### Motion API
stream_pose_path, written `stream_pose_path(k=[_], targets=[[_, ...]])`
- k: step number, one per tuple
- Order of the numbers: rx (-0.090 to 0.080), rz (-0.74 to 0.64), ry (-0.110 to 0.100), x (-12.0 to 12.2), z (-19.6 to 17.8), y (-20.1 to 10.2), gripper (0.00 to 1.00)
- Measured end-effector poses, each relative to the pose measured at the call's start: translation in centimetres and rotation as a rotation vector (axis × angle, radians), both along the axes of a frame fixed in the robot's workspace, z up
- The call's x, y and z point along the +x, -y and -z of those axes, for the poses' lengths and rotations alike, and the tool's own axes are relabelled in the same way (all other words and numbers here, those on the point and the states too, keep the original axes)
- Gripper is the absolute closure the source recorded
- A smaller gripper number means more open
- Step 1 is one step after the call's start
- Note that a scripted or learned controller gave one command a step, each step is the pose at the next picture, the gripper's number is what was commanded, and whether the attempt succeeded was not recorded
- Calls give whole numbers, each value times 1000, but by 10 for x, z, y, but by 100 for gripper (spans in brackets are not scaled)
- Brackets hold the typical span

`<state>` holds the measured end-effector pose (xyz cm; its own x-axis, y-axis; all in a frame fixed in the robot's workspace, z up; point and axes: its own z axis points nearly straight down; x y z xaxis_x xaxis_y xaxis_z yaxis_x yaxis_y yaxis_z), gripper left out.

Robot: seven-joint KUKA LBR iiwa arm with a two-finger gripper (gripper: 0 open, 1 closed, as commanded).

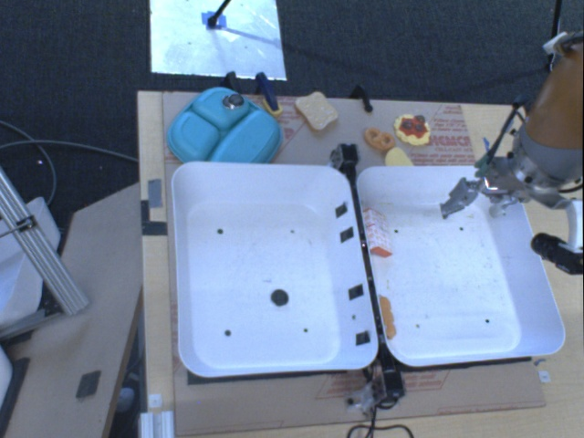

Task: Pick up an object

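My hand hovers over the right bin's far edge; grip state unclear, seemingly nothing held.

End effector above right bin, nothing gripped.

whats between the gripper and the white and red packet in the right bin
Bare white bin floor. In the camera view, nothing lies between the gripper and the packet at the left wall of the right bin.

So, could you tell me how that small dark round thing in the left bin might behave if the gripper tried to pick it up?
The dark disc looks flat and low, so fingers may slide over it. Being round and small, it probably skids on the bin's smooth floor.
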<state>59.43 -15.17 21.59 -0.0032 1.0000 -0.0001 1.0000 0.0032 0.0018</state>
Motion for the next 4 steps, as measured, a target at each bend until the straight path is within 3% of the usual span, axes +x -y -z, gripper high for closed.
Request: stream_pose_path(k=[1,2,3,4], targets=[[-4,-1,8,78,43,57,0],[0,3,2,19,134,54,0],[1,-8,7,79,129,-4,0],[-3,-4,10,78,117,0,100]])
